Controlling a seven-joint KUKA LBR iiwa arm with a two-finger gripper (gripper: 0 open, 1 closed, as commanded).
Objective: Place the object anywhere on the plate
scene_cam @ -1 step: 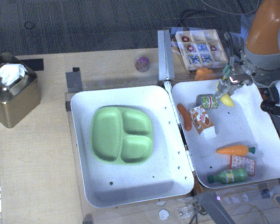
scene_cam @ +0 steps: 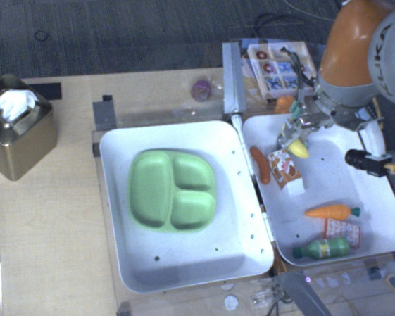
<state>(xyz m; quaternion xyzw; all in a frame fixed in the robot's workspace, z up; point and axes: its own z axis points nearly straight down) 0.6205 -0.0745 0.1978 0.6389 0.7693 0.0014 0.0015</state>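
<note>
A green plate (scene_cam: pixel 171 190) with three sections lies in the left bin (scene_cam: pixel 132 267). My gripper (scene_cam: pixel 293 130) hangs over the far part of the right bin (scene_cam: pixel 378 190), reaching in from the right. A small yellow object (scene_cam: pixel 298 150) sits right at the gripper's tip, partly covered by it. I cannot tell whether the gripper grasps it. Beside it lie a small printed carton (scene_cam: pixel 283 166) and a red sausage (scene_cam: pixel 259 165).
An orange carrot (scene_cam: pixel 329 212), a red packet (scene_cam: pixel 342 230) and a green bottle (scene_cam: pixel 323 248) lie at the near side of the right bin. A metal divider (scene_cam: pixel 242 148) separates the bins. A brass box (scene_cam: pixel 11 125) stands on the bench at far left.
</note>
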